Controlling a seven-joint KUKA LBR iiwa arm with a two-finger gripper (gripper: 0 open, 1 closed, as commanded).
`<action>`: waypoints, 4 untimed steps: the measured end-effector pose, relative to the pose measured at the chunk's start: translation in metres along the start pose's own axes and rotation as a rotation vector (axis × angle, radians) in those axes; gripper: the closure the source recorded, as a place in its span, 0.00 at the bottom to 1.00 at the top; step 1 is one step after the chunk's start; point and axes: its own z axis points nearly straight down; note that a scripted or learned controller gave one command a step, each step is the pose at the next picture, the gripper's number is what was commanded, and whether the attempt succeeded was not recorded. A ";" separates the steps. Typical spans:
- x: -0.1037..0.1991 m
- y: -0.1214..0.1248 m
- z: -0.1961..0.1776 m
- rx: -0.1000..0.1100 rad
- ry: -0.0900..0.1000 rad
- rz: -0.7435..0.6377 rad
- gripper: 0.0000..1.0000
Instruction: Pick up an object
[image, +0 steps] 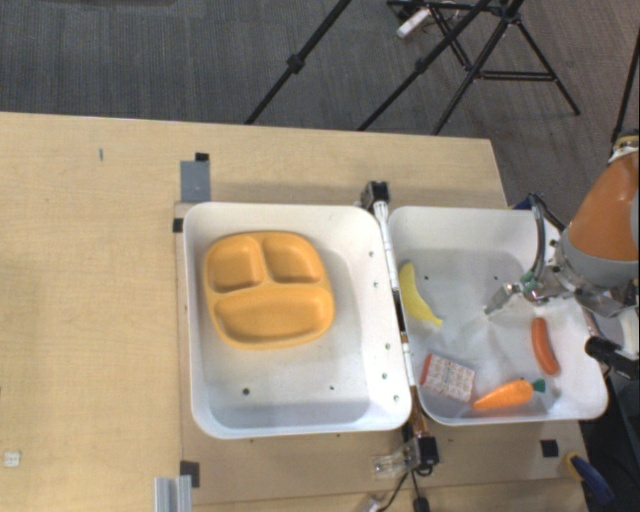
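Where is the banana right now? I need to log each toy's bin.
In the camera view, the banana lies in the right bin, against its left wall beside the divider, above the small printed packet.

The arm (608, 225) was cut off by the frame's right edge, only its orange band and grey wrist showing. The claw (508, 296) at mid right was too small and blurred to read. The worktop (90, 300) ran off the left and bottom edges.
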 end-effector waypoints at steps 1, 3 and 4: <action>0.011 -0.045 -0.001 -0.001 0.000 0.020 0.00; 0.014 -0.052 -0.004 0.004 0.003 -0.061 0.00; 0.014 -0.053 -0.001 -0.003 0.000 -0.085 0.00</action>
